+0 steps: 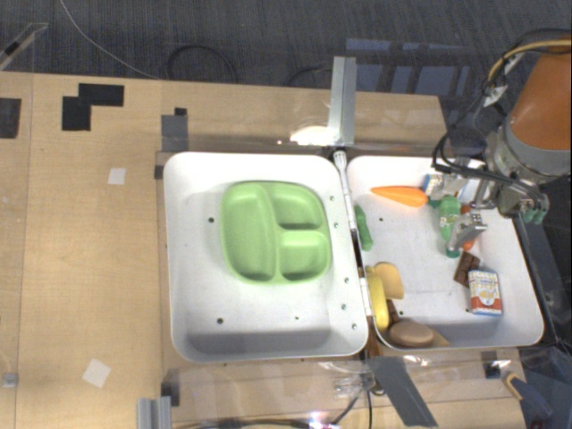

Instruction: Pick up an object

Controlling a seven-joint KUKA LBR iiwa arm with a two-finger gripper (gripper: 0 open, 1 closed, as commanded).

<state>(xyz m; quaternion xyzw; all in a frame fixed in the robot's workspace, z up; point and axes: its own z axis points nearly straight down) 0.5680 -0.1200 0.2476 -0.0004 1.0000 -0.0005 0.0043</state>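
The right bin (413,248) holds an orange carrot (399,196) at the back, a green bottle (447,216), a dark brown bar (466,266), a small printed carton (483,293), a yellow banana (386,289) and a brown rounded piece (410,333) at the front. My gripper (466,231) hangs low over the right side of this bin, right beside the green bottle and just above the brown bar. The wrist hides part of the bottle, and I see nothing lifted off the bin floor.
A green divided plate (273,231) lies in the left bin (192,329). A slim green item (362,226) rests along the right bin's left wall. The arm's orange band (545,105) and cables stand at the far right. Bare bin floor lies between carrot and banana.
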